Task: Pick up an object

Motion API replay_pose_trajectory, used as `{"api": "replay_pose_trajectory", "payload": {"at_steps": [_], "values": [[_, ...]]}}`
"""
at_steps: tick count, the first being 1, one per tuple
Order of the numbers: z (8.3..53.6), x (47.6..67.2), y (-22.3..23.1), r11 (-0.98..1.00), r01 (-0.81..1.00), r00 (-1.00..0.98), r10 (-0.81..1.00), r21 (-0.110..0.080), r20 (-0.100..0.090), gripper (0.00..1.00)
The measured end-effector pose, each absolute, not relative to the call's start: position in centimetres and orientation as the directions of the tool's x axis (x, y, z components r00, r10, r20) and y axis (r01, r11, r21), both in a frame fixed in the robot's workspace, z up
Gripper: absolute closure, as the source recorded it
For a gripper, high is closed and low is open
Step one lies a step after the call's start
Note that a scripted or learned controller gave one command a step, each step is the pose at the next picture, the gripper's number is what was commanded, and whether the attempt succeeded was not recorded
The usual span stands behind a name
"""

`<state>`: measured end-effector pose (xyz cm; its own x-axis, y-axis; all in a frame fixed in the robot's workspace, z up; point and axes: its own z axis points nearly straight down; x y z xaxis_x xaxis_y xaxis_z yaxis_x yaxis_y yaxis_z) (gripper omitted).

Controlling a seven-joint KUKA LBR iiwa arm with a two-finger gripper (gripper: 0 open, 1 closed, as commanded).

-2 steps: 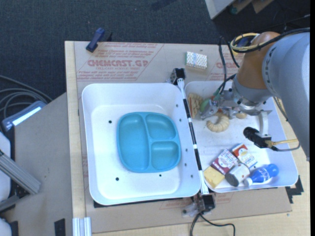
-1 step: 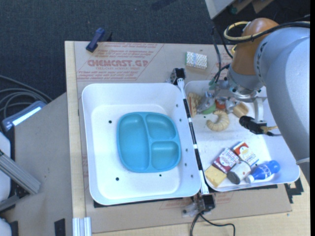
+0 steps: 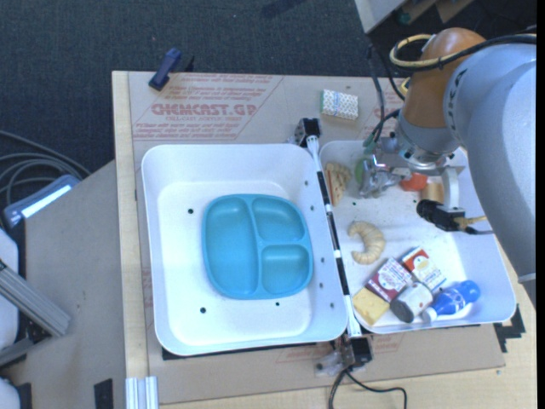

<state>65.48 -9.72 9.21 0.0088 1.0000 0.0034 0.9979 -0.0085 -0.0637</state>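
Note:
My gripper (image 3: 371, 177) hangs low over the far end of the right bin (image 3: 492, 267), close to a slice of toast (image 3: 336, 182) by the bin's left wall. A small orange thing (image 3: 415, 181) peeks out just right of the gripper. A pale croissant (image 3: 369, 239) lies in the middle of the bin, apart from the gripper. Nearer the front lie a red and white packet (image 3: 390, 279), a second packet (image 3: 423, 269), a yellow cheese wedge (image 3: 368, 307) and a blue bottle (image 3: 451, 299). Nothing shows between the fingers.
The left bin (image 3: 162, 228) holds a blue divided plate (image 3: 256, 245). On the cardboard behind the bins sit a small white patterned box (image 3: 340, 103) and a blue clip (image 3: 164, 69). The arm's bulk covers the right bin's far right corner.

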Motion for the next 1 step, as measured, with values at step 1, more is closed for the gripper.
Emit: {"api": "replay_pose_trajectory", "payload": {"at_steps": [1], "values": [[9.37,65.69,-9.69,-0.008,0.998,0.008,1.000,-0.055,0.003,0.00]]}}
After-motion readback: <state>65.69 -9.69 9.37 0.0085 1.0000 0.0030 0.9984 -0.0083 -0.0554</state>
